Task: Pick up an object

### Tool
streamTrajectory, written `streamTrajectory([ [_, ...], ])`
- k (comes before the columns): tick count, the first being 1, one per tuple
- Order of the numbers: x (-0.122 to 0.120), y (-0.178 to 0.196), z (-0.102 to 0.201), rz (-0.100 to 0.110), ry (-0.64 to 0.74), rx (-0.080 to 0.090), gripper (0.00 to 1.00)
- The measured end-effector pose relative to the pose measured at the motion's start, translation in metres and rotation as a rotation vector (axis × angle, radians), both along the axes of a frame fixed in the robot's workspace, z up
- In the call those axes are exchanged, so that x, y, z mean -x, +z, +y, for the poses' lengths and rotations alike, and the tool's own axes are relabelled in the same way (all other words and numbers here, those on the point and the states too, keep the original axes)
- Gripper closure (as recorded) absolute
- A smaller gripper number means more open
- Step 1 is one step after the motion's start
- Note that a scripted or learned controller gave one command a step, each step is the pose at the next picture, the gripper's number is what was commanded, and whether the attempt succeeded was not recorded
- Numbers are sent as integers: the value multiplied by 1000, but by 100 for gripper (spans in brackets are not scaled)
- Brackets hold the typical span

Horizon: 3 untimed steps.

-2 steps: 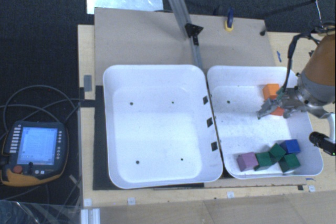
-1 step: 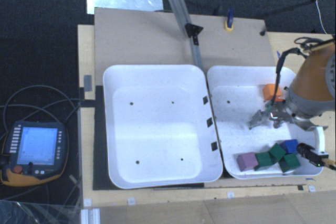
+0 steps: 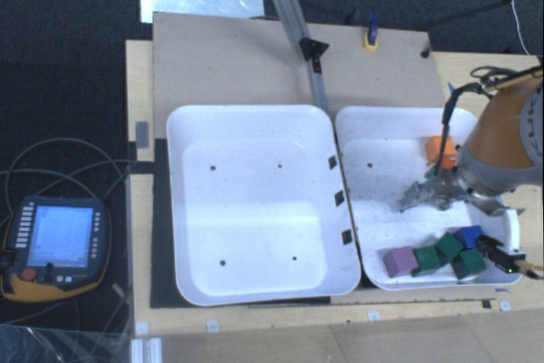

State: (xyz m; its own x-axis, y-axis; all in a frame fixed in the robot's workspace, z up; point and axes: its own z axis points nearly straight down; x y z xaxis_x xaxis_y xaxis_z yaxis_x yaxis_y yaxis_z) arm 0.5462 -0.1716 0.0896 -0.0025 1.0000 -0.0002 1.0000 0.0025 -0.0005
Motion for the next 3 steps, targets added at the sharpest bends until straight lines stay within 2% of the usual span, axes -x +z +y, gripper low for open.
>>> streamTrajectory([
  [1, -1, 12, 0, -5, 2, 0, 100],
  [2, -5, 69, 10, -8, 3, 1, 100],
  [3, -9, 133, 6, -10, 3, 3, 100],
])
